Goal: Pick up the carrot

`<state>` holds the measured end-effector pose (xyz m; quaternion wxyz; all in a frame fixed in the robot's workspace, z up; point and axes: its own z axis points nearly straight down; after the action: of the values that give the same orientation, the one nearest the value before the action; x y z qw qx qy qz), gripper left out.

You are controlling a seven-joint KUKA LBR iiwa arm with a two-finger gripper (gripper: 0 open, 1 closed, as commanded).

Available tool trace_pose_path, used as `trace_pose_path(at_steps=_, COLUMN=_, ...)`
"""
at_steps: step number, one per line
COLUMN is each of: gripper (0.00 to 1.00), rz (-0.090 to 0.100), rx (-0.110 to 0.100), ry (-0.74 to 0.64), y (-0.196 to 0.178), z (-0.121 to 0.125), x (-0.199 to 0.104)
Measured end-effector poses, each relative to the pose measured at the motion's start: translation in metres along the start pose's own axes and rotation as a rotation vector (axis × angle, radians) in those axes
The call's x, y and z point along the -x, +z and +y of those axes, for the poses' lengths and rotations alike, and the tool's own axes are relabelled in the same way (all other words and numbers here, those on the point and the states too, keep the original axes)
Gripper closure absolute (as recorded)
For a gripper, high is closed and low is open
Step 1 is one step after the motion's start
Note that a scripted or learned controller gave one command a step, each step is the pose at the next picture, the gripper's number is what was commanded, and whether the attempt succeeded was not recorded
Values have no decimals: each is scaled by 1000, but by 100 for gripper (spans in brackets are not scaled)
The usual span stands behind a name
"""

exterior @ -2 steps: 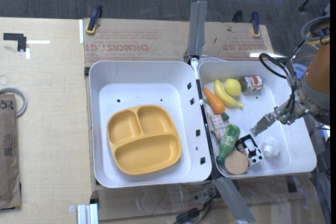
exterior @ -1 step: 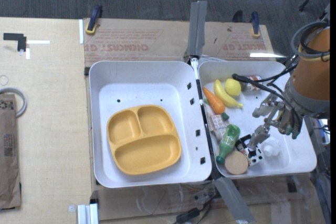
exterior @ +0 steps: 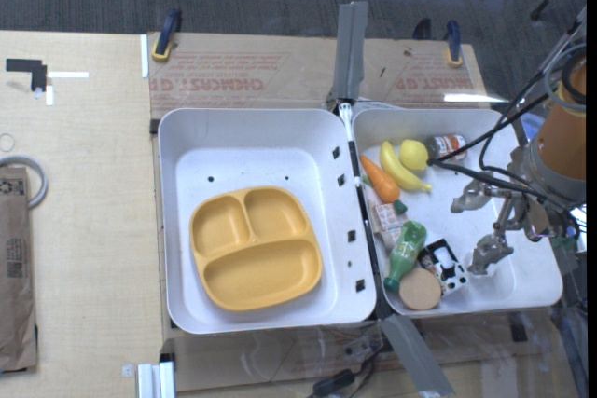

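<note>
1. The carrot [exterior: 380, 179] is lying in the right bin [exterior: 522, 298], close to the wall shared with the left bin [exterior: 177, 228], roughly at 10 o'clock from the bin's middle. Its long axis is running slantwise, thin end toward 11 o'clock.
2. It's sitting crowded: the banana [exterior: 401, 171] is just beside it at 2 o'clock, a lemon [exterior: 414, 154] is past that, and a clear wrapped packet [exterior: 385, 217] is touching or nearly touching its lower end. Probably why a straight drop isn't simple, since there's little room for the tool on either side.
3. The tool [exterior: 480, 224] is hovering over the bin's right half, at approx. 3 to 4 o'clock from the carrot and well apart from it. Its two metal fingers [exterior: 468, 199] are standing spread wide, nothing between them.
4. The arm, w/ its orange band [exterior: 564, 140], is reaching in from 3 o'clock, so the tool is facing the pile from its open side, a sensible place to start the approach.
5. A green bottle [exterior: 403, 252], a black-and-white block [exterior: 446, 264] and a tan disc [exterior: 420, 291] are lying at 5 to 6 o'clock from the carrot, near the tool's lower finger. Hard to tell whether that finger is touching the block.
6. The yellow divided plate [exterior: 256, 247] is resting in the left bin, not involved.
7. Judgement: grasp not yet begun; the next move is calling for travel toward 10 o'clock and fingers turned across the carrot's width.
</note>
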<state>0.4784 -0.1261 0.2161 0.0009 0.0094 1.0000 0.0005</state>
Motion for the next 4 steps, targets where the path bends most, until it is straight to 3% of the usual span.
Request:
trace_pose_path(at_steps=1, gripper=0, rz=-2, rx=0, ry=-538, y=-8, z=-40, x=4)
trace_pose_path(at_steps=2, gripper=0, rz=-1, rx=1, ry=-538, y=-8, z=-40, x=4)
trace_pose_path(at_steps=3, gripper=0, rz=-3, rx=1, ry=-1067, y=-67, z=-61, x=27)
trace_pose_path(at_steps=4, gripper=0, rz=-1, rx=6, ry=-1705, y=3, z=-13, x=0)
